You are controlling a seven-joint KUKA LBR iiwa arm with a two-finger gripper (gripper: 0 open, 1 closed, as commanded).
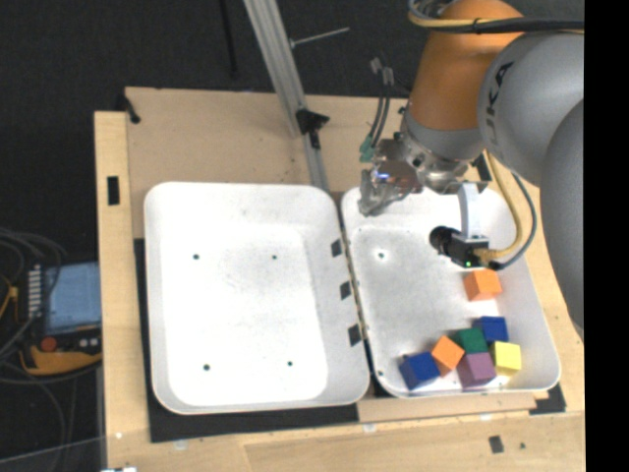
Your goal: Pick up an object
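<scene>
The blocks are all in the right bin [388, 264], bunched toward its near right corner. Closest to the arm is a lone orange block [483, 283], sitting a bit apart from the rest. Just beyond it, nearer the bin's front rim, there's a dark blue block [491, 327], a green one [473, 340], a yellow one [507, 356], a purple one [477, 369], a second orange one [447, 352] and a blue one [419, 369] — those six are packed tight, several touching.

The claw [378, 193] hangs over that same bin's far left corner, right by the rim where the two bins meet. So the whole pile lies diagonally across the bin from it, towards the near right. Nothing's between its fingers as far as I can see, but whether they're spread or pinched together I honestly can't tell — too blurry there.

My guess: the lone orange block is the easy target, since it has free space around it and is the shortest trip. It looks roughly cube-shaped, so grip direction shouldn't matter much.

The left bin [177, 214] has no blocks.
</scene>
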